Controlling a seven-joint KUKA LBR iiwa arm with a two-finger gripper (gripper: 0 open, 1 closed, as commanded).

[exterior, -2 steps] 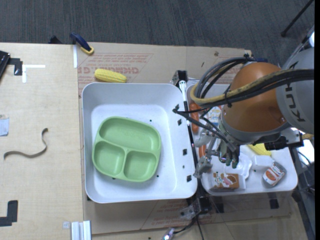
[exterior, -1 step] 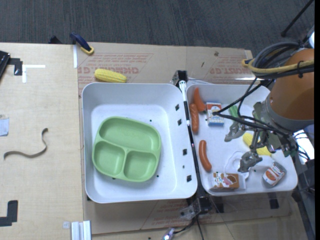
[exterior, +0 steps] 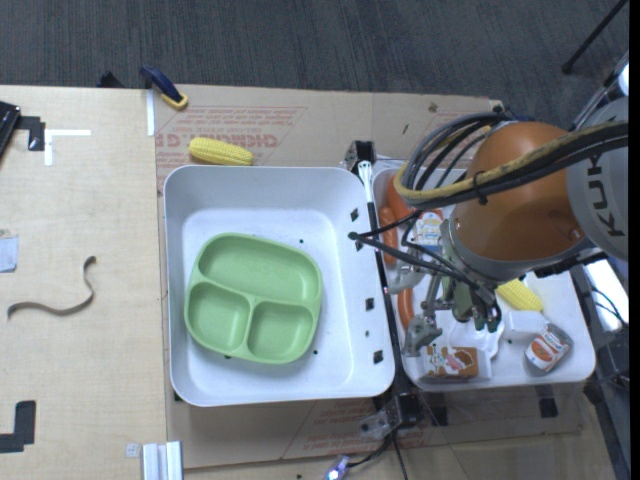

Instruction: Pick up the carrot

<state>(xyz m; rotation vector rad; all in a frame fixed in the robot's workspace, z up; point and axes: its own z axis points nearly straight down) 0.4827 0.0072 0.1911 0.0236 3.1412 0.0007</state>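
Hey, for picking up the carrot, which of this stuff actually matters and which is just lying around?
Matters:
carrot, along the right bin's left wall
claw, low over that bin

Lying around:
green divided plate in the left bin
corn cob on the cardboard
yellow piece, small can and packet in the right bin

A green divided plate (exterior: pixel 254 297) sits in the left bin (exterior: pixel 180 268) (a corn cob (exterior: pixel 221 151) lies beyond its far rim).

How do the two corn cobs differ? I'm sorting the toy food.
The corn behind the left bin lies whole in view on the cardboard, outside both bins. The corn in the right bin lies on the bin floor, partly hidden by the arm. Both are yellow.
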